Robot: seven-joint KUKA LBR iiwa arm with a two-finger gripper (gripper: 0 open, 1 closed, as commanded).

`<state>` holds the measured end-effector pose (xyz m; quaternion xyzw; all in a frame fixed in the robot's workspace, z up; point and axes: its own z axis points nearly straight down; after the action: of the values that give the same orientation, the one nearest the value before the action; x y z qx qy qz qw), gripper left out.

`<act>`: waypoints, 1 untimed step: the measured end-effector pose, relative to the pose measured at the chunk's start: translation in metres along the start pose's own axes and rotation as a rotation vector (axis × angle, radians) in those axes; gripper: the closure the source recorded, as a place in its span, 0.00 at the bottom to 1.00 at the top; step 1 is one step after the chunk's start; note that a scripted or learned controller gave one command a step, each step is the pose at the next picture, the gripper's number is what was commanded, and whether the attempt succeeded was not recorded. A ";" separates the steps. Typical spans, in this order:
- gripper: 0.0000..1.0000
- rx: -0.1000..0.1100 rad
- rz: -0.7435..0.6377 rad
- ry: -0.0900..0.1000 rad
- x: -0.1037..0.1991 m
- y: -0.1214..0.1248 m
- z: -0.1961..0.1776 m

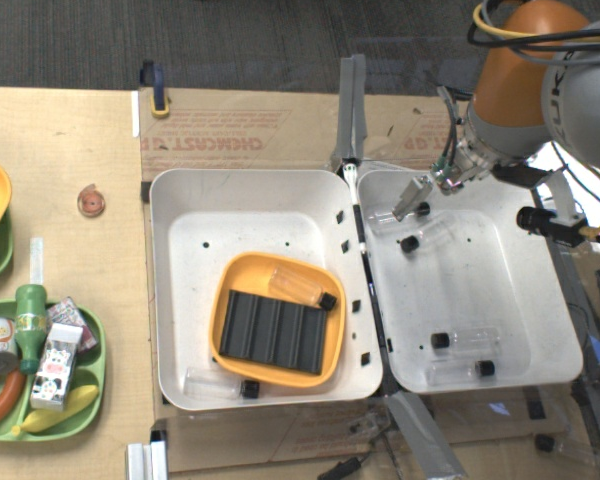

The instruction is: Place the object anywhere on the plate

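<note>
A yellow plate (232, 286) lies in the left bin (180, 228). On it rest a dark ribbed block (273, 332) and a clear vial with a black cap (302, 288). Another clear vial (220, 385) lies in the left bin just off the plate's front rim. The gripper (410, 202) hangs over the back left corner of the right bin (520, 298). Its fingers read as one grey wedge, shut, and I see nothing between them. A clear vial with a black cap (412, 241) lies just in front of the gripper.
Two more clear vials (462, 339) (460, 371) lie near the right bin's front. A grey divider post (352, 108) rises between the bins at the back. A green tray of toy food (40, 373) sits on the bench at the far left.
</note>
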<state>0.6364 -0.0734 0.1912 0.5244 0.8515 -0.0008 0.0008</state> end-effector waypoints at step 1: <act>0.00 -0.003 -0.204 -0.003 -0.045 -0.004 -0.051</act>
<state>0.6531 -0.1150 0.2427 0.4351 0.9004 -0.0003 0.0025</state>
